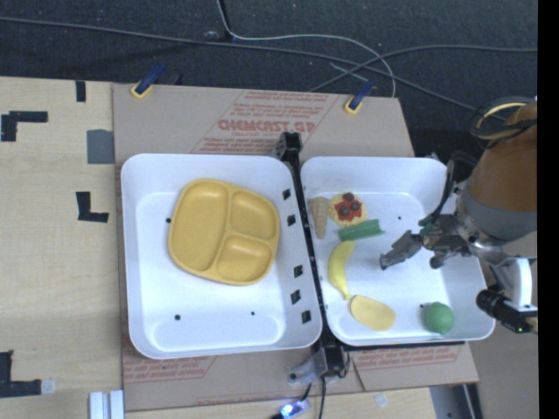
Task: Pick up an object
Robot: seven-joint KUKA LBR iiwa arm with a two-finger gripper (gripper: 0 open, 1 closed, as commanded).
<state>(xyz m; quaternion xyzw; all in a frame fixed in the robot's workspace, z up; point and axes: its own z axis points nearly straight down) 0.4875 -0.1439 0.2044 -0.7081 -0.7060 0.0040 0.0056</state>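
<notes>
while your gripper (395, 253) hovers over the right bin (410, 175), just right of the banana (339, 267), you cannot tell its opening or hold.

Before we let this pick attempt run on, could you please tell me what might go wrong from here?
1. The gripper hangs over bare floor of the right bin, between the banana and the green ball, so a straight descent would probably close on nothing.
2. The banana, green stick, cone and pizza slice lie close together, so reaching for one may nudge its neighbours.
3. The green ball sits near the bin's corner, where the wall could block a finger.
</notes>
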